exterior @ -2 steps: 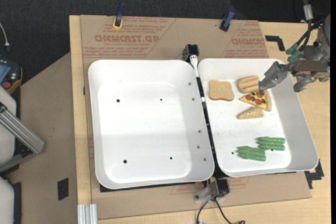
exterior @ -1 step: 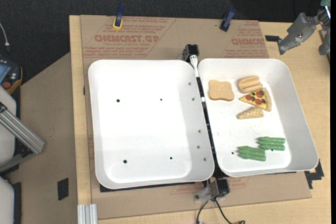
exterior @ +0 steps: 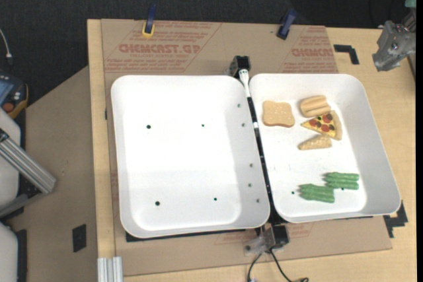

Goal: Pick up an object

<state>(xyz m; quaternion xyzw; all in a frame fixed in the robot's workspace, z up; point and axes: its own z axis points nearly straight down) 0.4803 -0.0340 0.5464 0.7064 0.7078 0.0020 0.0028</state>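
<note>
Gripper (exterior: 396, 49) sits at the right edge, partly cut off & blurred; can't tell finger state. Arm above it cropped too. Bench (exterior: 99, 142) front runs off bottom edge. Cable (exterior: 264, 267) below bins exits frame bottom. Print on the pizza slice (exterior: 324, 123) too small to make out.

The left bin (exterior: 178, 152) lies open across the frame's middle. In the right bin (exterior: 370, 142), toast (exterior: 278, 114), hot dog (exterior: 313, 105), pizza (exterior: 324, 123) (closely grouped) and beans (exterior: 329, 187) crowd the floor.
</note>
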